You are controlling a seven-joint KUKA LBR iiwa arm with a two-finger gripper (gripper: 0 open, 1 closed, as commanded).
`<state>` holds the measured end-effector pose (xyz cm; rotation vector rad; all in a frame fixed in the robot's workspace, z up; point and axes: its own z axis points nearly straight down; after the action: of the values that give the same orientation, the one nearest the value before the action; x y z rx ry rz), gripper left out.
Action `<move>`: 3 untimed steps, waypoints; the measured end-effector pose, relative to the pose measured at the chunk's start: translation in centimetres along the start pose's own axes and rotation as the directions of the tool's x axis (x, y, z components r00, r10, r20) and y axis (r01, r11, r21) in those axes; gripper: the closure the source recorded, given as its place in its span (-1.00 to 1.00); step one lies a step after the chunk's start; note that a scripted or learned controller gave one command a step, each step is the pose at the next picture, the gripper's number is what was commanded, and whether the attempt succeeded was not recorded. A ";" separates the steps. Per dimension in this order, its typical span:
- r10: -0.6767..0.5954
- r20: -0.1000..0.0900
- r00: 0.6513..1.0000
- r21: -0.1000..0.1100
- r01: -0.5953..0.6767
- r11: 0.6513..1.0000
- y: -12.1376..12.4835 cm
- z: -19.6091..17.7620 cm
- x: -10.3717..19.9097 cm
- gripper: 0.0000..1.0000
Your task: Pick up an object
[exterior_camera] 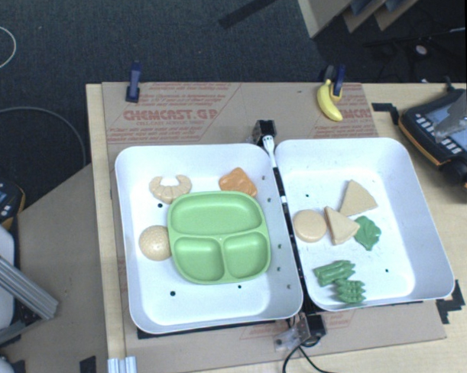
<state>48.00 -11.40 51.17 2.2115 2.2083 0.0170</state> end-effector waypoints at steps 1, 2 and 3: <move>-0.003 0.000 1.000 0.011 0.003 1.000 0.2 -0.2 0.2 1.00; -0.003 0.002 1.000 0.007 0.003 1.000 0.3 -1.3 0.2 1.00; -0.005 -0.007 1.000 0.036 0.005 0.999 2.8 24.4 6.7 1.00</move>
<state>51.31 -4.76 26.76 2.2274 2.2352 -0.0159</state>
